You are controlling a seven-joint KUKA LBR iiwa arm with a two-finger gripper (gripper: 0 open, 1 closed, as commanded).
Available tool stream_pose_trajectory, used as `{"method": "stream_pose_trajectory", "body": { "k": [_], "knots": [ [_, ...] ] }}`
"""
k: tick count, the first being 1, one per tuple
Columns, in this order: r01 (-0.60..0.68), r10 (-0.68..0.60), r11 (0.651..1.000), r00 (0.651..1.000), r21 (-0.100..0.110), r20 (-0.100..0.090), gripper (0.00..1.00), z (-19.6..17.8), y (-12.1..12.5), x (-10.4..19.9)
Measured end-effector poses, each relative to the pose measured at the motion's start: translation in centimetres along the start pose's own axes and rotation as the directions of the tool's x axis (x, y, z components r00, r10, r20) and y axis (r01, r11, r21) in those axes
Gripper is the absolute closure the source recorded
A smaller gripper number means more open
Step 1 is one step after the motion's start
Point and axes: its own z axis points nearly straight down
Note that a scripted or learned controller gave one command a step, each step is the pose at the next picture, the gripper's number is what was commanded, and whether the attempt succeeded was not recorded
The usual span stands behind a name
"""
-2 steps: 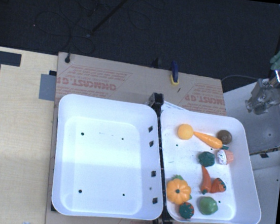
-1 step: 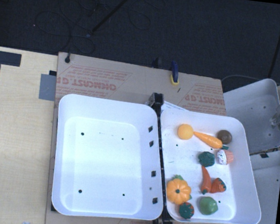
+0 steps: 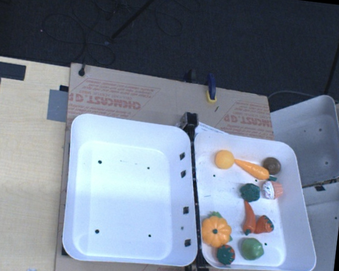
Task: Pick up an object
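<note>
The right bin (image 3: 286, 240) holds several toy foods. A yellow ball (image 3: 224, 159) lies at its back, with an orange carrot (image 3: 252, 169) beside it and a brown round piece (image 3: 271, 166) further right. A dark green piece (image 3: 250, 192) and a white and orange piece (image 3: 271, 190) sit mid-bin. A red-orange carrot (image 3: 249, 218) and a red piece (image 3: 264, 225) lie below them. An orange pumpkin (image 3: 216, 230), a green and red piece (image 3: 225, 254) and a green round fruit (image 3: 252, 248) rest near the front.
The left bin (image 3: 124, 194) sits beside the right one, with a black divider (image 3: 189, 190) between them. Both rest on a cardboard sheet (image 3: 131, 99) over the wooden bench (image 3: 11, 160). A grey metal plate (image 3: 315, 135) stands at the right.
</note>
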Motion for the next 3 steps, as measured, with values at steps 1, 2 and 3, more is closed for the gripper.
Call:
{"method": "stream_pose_trajectory", "body": {
  "k": [1,2,3],
  "knots": [
    [-0.002,0.002,1.0,1.0,0.001,-0.001,1.0,0.0,-2.6,-5.4],
    [0.003,-0.003,1.0,1.0,0.0,-0.001,1.0,0.1,3.3,-7.6],
    [-0.002,0.002,1.0,1.0,-0.001,-0.003,1.0,-0.1,-2.6,-6.5]
  ]
}}
